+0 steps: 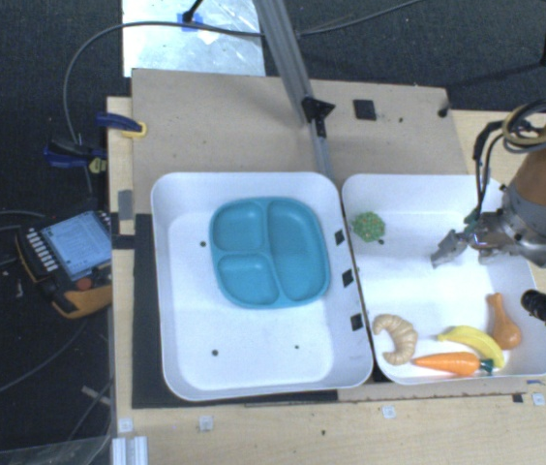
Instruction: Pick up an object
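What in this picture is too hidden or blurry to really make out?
- Gripper, camera view: small and blurred over the right bin; open or shut cannot be told.
- Arm's upper part: cut off by the right edge.
- Banana: its lower side is covered by the carrot.
- Green item: too small to identify.
- Handheld device left of the bench: its screen is unreadable.

Looked smooth, glossy plastic: two shallow white bins (254, 376), blue sectioned plate (269, 252). Appeared matt brown board: flat bench top (215, 114). Showed slick plastic sheen: yellow toy banana (469, 338), orange toy carrot (446, 362).
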You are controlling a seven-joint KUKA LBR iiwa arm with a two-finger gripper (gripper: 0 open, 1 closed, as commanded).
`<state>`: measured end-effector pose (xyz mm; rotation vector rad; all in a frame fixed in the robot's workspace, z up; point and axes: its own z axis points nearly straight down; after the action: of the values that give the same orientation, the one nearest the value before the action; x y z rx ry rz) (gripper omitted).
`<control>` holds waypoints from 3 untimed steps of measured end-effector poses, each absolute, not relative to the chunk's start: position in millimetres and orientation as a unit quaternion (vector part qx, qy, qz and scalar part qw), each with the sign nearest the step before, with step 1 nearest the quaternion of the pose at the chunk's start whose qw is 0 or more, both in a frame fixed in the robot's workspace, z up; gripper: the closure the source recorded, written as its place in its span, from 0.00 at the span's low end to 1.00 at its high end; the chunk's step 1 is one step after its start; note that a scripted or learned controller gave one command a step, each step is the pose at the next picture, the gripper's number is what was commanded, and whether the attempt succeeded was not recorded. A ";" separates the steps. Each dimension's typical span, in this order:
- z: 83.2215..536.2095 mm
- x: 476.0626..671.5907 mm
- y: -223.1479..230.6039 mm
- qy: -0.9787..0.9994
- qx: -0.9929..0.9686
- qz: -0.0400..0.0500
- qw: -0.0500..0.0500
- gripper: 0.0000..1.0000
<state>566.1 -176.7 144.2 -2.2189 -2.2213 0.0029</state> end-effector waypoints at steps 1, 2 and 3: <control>102.2 567.6 -174.9 -0.707 -0.707 0.001 0.001 0.00; 115.5 569.4 -175.4 -0.707 -0.707 -0.001 -0.002 1.00; 180.4 569.7 -175.5 -0.709 -0.705 -0.002 -0.004 1.00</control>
<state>569.7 -175.5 180.4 -2.2213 -2.2320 -0.0062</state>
